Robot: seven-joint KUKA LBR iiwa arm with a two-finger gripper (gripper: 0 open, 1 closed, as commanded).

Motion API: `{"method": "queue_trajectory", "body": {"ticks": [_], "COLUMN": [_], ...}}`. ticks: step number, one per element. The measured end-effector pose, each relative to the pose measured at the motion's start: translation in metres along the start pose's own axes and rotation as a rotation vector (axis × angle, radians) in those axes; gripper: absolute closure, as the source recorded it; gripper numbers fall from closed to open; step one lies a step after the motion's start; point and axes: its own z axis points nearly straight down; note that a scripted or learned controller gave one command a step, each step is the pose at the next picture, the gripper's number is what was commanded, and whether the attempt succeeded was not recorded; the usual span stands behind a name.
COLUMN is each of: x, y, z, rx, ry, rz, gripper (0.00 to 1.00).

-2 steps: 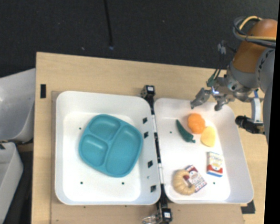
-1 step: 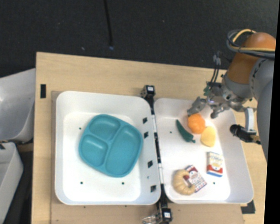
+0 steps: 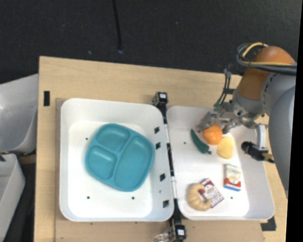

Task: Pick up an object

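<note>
The gripper (image 3: 216, 128) stood at the right bin's (image 3: 259, 203) far edge, fingers clasping one orange ball (image 3: 212, 134). Crowding it were one green piece (image 3: 199, 141) and one yellow lump (image 3: 225, 147). One small carton (image 3: 233, 177) and one bun (image 3: 199, 197) lay nearer the front edge. The left bin (image 3: 69, 189) bore one teal plate (image 3: 120, 156).

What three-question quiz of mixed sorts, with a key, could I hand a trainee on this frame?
1. True or false: the blue plate lies in the left bin.
2. Which thing lies right at the gripper? A) the orange ball B) the small carton C) the bun
3. Fill in: the pale yellow piece lies just to the ____ of the orange ball in this view.

Key: 1 true. 2 A. 3 right. The view does not settle whether the ball is held.
</note>
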Motion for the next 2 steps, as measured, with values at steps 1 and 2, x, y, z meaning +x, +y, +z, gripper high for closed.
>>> {"method": "queue_trajectory", "body": {"ticks": [1,2], "x": [-0.001,0.000], "y": [0.002,0.007], "z": [-0.015,-0.061], "rx": [-0.008,-0.009], "ry": [-0.004,0.000], "rz": [-0.001,0.000], "gripper": [1.00,1.00]}}
